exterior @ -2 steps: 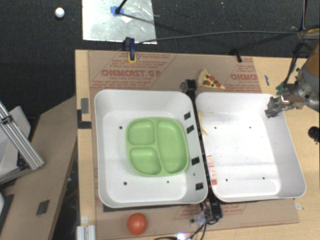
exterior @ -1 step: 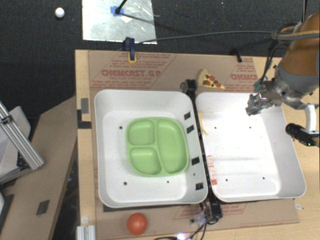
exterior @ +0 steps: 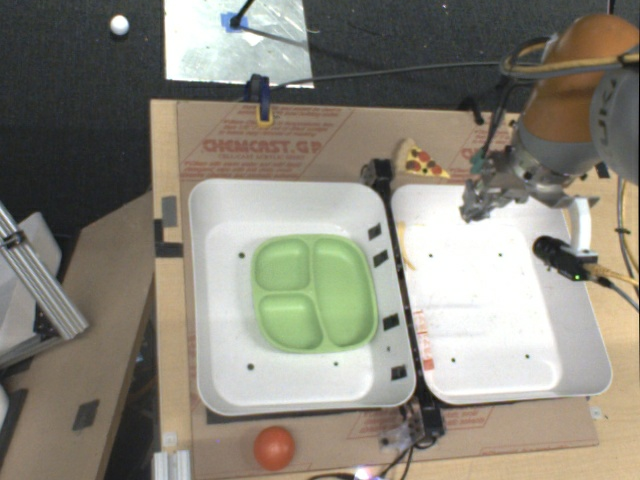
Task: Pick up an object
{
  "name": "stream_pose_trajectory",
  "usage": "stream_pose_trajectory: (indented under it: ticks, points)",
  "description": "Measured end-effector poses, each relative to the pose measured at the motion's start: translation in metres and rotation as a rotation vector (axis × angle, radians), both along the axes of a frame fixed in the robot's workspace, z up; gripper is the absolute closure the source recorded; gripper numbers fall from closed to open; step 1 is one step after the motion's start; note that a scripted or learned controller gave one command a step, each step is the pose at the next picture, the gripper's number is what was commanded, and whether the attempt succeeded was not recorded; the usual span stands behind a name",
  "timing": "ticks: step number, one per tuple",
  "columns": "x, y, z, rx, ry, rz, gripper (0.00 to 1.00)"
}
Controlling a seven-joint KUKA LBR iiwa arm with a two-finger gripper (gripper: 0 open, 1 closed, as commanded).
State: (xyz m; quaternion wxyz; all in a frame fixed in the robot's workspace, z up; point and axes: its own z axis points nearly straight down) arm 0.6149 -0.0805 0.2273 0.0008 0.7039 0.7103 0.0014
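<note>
A green divided plate point(exterior: 314, 292) lies in the middle of the left white bin point(exterior: 225, 368). A toy pizza slice point(exterior: 422, 161) rests on the bench just beyond the right bin point(exterior: 560, 368), near its far left corner. A red-orange ball point(exterior: 274, 447) sits on the bench in front of the left bin. My gripper point(exterior: 478, 206) hangs over the far edge of the right bin, right of the pizza slice, with nothing visible between its fingers; their spacing is not readable from this angle.
A black part with a green light point(exterior: 562, 256) sticks into the right bin from the arm side. A blue clamp point(exterior: 259, 92) holds the board at the back. A foil sheet point(exterior: 236, 26) and a small white ball point(exterior: 120, 25) lie beyond the bench.
</note>
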Motion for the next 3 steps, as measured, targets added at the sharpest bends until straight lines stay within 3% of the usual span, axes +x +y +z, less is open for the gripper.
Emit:
stream_pose_trajectory:
  ticks: [1, 3]
  points:
    - [0.006, 0.046, 0.004, 0.000, 0.001, 0.000, 1.00]
    - [0.041, 0.152, -0.007, 0.001, 0.000, 0.001, 1.00]
